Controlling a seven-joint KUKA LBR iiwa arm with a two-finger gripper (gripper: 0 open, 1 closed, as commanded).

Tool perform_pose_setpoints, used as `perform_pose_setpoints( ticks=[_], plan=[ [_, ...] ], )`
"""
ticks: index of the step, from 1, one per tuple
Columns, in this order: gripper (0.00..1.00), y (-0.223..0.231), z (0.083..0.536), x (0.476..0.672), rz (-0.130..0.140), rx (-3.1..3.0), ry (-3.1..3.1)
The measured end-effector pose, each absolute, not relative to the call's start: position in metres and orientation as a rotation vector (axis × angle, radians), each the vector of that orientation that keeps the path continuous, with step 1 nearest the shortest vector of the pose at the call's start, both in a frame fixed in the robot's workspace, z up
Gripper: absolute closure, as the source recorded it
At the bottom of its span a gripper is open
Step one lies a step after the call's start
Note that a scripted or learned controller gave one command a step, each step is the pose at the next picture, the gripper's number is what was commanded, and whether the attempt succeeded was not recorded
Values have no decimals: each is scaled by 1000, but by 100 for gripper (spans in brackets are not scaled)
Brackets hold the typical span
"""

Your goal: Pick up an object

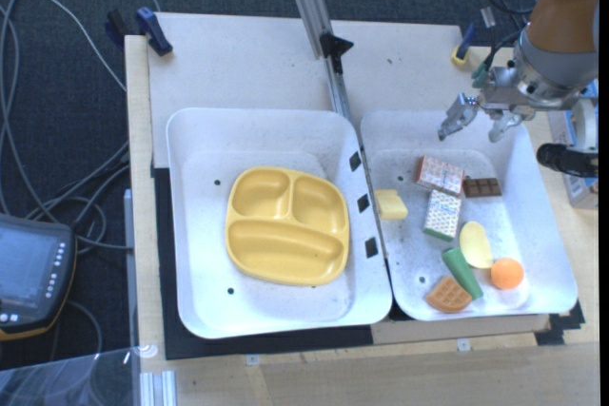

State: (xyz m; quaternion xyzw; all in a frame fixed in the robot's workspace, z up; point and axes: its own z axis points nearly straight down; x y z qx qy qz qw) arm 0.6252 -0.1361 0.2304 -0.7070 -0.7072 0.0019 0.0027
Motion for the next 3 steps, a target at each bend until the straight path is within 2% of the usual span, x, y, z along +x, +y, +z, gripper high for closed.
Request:
perform_pose_setpoints(
  ticks=[1, 2, 3],
  plan=[
    [0, -144, 172, 619, 7, -2217, -2216],
    [0, -143, 111, 625, 7, -2216, -2217],
    [100, -143, 127, 628, -3, -2221, -2222]
  ],
)
